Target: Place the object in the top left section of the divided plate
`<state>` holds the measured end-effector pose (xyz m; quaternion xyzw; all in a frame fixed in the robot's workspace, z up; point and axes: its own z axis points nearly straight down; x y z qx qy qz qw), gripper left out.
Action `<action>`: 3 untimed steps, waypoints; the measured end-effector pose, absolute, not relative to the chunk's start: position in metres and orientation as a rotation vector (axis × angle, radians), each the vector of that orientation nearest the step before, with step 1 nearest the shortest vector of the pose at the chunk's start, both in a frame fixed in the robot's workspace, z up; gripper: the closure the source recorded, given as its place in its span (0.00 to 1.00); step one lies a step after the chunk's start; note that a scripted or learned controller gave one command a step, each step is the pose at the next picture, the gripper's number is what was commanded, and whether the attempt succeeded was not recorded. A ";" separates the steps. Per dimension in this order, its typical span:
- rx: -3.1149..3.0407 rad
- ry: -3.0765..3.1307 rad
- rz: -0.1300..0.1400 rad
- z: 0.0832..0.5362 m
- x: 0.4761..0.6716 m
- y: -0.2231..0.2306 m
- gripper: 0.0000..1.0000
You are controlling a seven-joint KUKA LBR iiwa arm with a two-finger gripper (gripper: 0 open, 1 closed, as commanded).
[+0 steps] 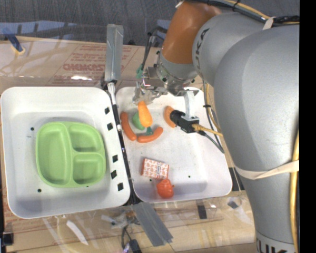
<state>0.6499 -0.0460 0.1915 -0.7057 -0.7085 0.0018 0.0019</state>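
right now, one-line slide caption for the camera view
KUKA arm's gripper poised over toy carrot in right bin; green divided plate waits in left bin.

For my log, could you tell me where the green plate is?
The green plate lies in the left bin, across the divider from the sausages.

Arm (242, 88) hides right bin's (200, 178) far right corner; gripper (147, 91) fingers too small to tell; red packet (155, 168) print unreadable.
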 end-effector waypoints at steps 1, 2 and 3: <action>-2.075 -2.353 0.006 0.191 0.634 0.041 1.00; -2.317 -2.115 0.011 0.123 0.606 0.126 1.00; -2.318 -2.114 0.010 0.124 0.606 0.126 0.00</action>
